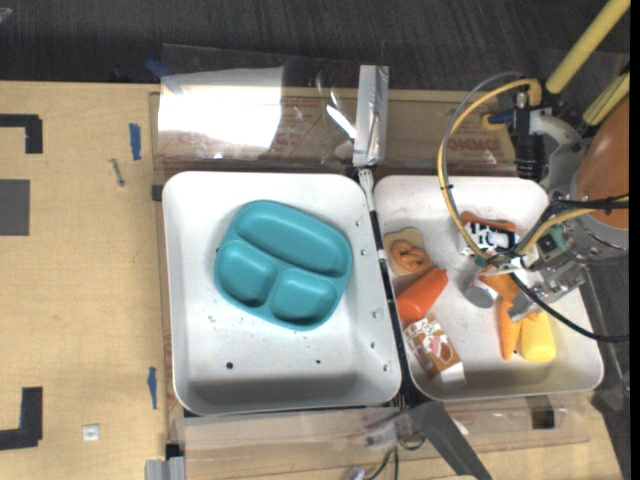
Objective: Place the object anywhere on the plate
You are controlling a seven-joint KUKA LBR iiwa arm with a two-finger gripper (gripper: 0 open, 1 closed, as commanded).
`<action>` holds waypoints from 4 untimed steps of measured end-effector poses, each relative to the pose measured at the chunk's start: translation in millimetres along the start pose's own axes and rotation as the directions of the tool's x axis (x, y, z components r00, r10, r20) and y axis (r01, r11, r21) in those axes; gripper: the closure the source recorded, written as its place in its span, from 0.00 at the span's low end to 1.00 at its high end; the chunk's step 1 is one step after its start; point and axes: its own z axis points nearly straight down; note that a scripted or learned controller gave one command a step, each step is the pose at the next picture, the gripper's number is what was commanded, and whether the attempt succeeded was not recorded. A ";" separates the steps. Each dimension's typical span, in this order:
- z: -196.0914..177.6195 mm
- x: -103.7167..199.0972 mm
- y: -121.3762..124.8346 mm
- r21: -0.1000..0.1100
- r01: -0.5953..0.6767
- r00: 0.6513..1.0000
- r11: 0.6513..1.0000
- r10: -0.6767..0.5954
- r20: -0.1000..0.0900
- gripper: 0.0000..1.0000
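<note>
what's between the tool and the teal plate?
In the camera view: between the tool and the teal plate lie an orange carrot-like piece, a tan pretzel-like piece and the bins' adjoining walls.

Even, bright overhead light. Strong white glare washes out the clear sheet behind the bins; shadows are soft. The arm at right looks slightly blurred, perhaps from motion.

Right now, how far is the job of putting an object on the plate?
Nothing looks done yet: the teal plate in the left bin carries nothing. The gripper is low in the right bin, among the toys near the orange carrot. A secure grasp, the carry and the placing remain.
</note>
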 end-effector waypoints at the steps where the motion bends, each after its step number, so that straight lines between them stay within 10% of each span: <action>1: 39.2 31.3 -40.1 0.001 -0.008 1.000 1.000 0.008 0.003 1.00; 3: 16.3 28.1 -45.4 0.016 -0.010 1.000 1.000 0.010 0.004 1.00; 4: 71.8 53.1 -89.4 0.003 0.233 0.972 0.972 -0.233 0.002 1.00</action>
